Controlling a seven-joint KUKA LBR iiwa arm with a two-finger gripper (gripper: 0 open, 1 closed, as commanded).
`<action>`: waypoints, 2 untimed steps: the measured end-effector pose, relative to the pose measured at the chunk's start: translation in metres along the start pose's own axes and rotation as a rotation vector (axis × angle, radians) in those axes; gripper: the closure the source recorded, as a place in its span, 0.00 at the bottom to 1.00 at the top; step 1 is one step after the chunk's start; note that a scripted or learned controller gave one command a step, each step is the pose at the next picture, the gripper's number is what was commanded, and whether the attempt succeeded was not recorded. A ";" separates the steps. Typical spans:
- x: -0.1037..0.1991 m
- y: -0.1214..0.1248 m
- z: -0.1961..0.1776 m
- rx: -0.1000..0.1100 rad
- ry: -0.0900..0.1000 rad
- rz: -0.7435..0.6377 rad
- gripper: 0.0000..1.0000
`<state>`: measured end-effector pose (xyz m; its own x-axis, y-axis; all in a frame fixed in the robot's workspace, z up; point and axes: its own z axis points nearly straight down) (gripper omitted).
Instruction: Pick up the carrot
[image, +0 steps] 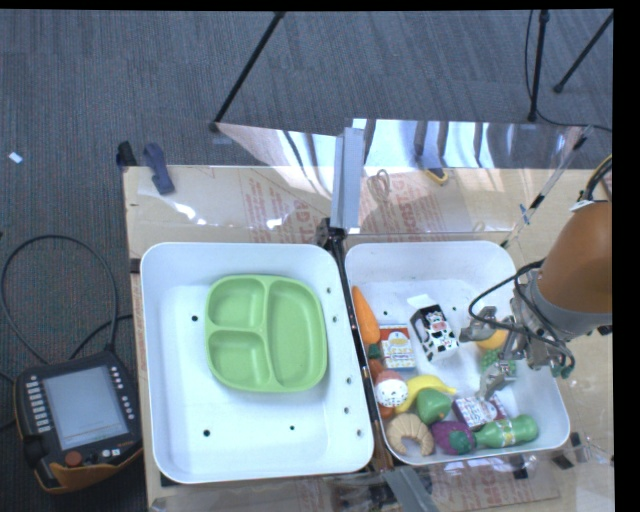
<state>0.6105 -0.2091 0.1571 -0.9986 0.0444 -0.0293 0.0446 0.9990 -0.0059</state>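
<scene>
Two white bins (165, 300) are shown on a brown bench (240, 205). A light green divided plate (267, 333) is seen in one. In the other, an orange carrot (365, 315), a black-and-white cow-patterned carton (434, 332), a yellow banana (432, 385), a tan croissant (410, 432) and a green bottle (508, 432) are distinguished.

Arm position
Arm (585, 262) enters from the right, wrist angled downward; gripper (497, 378) points down and left.
</scene>
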 end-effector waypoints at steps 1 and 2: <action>0.050 -0.007 0.067 -0.010 0.038 0.011 0.00; 0.026 0.003 0.070 -0.008 0.021 0.071 0.00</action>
<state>0.5865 -0.2052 0.0861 -0.9933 0.1153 -0.0080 0.1153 0.9933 0.0032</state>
